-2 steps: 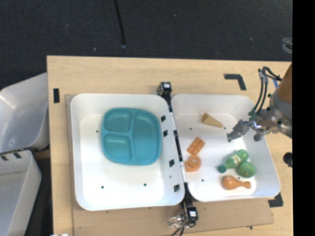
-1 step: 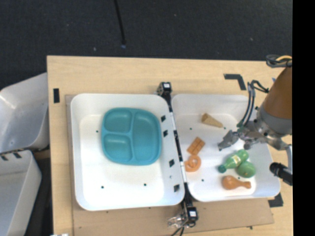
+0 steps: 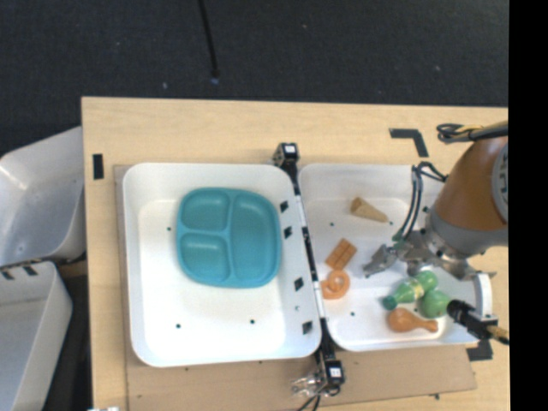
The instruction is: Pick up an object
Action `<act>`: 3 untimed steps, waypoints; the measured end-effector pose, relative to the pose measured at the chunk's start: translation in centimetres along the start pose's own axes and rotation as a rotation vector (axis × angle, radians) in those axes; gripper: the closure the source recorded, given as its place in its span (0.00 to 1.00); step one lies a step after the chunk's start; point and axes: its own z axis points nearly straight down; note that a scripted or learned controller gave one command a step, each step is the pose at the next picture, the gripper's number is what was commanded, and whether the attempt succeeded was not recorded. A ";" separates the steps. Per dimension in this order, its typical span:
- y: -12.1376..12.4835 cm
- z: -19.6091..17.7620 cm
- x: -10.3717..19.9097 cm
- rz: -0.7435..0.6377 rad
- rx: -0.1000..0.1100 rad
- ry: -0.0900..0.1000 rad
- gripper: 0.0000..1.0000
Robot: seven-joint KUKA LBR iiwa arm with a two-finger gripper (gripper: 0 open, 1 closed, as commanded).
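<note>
End effector [image 3: 383, 261], apparently released and grasping nothing, is hovering between waffle [image 3: 341, 253] and green toy [image 3: 417, 290], risking closing on air.

A pale wooden bench [image 3: 197, 131] carries two shallow white bins set side by side and touching along their inner edges, the left bin [image 3: 145, 315] and the right bin [image 3: 330, 187]. Small black clips [image 3: 285, 153] sit at the far and near ends of the seam between them. On the bare wood there are a short black mark [image 3: 98, 166] just left of the left bin and an angled black mark [image 3: 409, 139] beyond the right bin's far edge.
</note>
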 end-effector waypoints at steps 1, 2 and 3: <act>0.2 -1.4 -0.1 0.006 -0.007 0.000 1.00; 1.2 -7.1 0.3 -0.006 -0.012 -0.002 1.00; 1.4 -11.0 0.1 -0.006 -0.011 -0.001 1.00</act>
